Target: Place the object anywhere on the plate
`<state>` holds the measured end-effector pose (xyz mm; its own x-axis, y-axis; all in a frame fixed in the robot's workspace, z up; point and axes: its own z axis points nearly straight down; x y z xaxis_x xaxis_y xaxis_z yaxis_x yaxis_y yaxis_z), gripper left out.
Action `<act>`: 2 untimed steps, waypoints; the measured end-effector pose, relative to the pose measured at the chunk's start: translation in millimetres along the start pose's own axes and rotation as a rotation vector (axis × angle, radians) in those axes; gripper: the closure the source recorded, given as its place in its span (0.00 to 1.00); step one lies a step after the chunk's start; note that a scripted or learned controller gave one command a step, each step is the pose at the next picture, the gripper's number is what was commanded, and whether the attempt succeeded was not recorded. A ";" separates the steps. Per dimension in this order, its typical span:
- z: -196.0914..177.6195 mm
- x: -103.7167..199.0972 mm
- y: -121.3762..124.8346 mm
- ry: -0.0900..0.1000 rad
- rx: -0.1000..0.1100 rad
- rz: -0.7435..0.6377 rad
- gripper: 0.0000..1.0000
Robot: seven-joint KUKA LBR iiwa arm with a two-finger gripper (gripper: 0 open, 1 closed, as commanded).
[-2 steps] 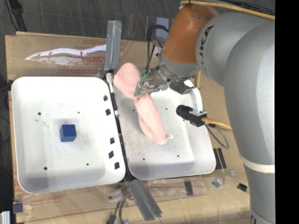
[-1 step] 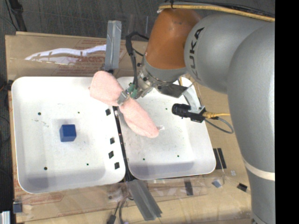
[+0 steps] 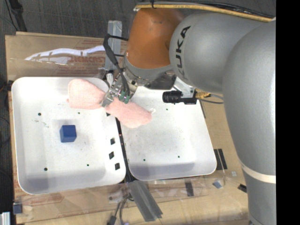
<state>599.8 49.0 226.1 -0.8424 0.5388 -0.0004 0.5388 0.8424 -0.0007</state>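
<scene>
Pink soft cloth-like object (image 3: 101,102) draped across the shared edges of the left bin (image 3: 28,172) and right bin (image 3: 187,165); gripper (image 3: 114,95) apparently pinching its middle; no recognisable plate, placement seemingly not yet done; blue cube (image 3: 68,133) mid left bin.

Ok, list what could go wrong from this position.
1. The soft pink cloth drapes across the ridge between the left white bin and the right white bin; once released it could end up straddling both.
2. The gripper sits at the cloth's middle, so both ends hang loose and may snag a rim.
3. The small blue cube could get covered.
</scene>
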 end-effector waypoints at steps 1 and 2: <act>6.0 33.2 38.2 0.002 0.001 -0.406 1.00; -4.2 61.0 80.1 0.000 0.000 -0.575 1.00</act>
<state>591.6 149.3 230.3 -1.0000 -0.0055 -0.0003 -0.0055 1.0000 -0.0004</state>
